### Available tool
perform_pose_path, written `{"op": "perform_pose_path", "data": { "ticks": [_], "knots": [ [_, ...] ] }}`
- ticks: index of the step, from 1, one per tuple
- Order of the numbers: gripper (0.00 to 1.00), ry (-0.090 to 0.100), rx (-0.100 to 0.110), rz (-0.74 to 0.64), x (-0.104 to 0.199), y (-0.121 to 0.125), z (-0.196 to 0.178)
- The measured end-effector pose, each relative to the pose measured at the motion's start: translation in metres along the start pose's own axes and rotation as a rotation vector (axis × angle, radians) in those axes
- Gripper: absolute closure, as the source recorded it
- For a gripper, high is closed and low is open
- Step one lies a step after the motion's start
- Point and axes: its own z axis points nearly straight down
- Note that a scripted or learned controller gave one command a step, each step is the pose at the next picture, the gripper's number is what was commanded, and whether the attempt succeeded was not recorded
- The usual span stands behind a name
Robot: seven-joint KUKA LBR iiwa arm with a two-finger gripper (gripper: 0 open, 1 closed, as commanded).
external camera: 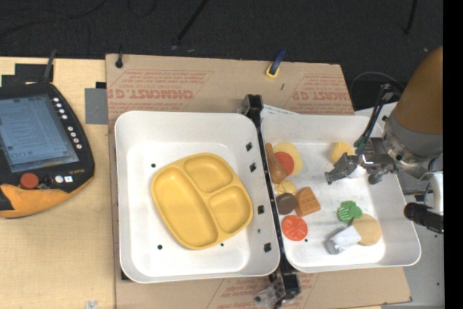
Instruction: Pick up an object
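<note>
Several small toy foods point(296, 200), mixed colours

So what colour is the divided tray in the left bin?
Yellow; the divided tray shows clearly in the camera view.

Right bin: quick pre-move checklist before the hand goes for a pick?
1. Hand over the right bin, not the left bin: ok.
2. Anything held between its fingers: cannot tell; nothing obvious there.
3. Targets in reach: ok. Yellow piece lies just beside the hand, green piece just below it in the view.
4. Clutter near targets: not ok for the middle cluster; the brown block, red disc and neighbours sit packed along the divider.
5. Left bin contents: ok; the yellow divided tray lies flat, apart from the arm.
6. Finger opening: cannot tell.
</note>
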Motion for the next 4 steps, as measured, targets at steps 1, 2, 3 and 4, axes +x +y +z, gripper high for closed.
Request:
{"op": "perform_pose_path", "data": {
  "ticks": [1,2,3,4],
  "knots": [
    [0.00,-0.003,-0.014,-0.002,0.000,0.003,-0.007],
    [0.00,-0.001,-0.009,-0.003,0.000,0.005,0.037],
    [0.00,0.000,-0.009,-0.001,0.007,0.010,0.084],
    [0.00,0.001,-0.017,-0.002,0.010,0.013,0.118]
  ]
}}
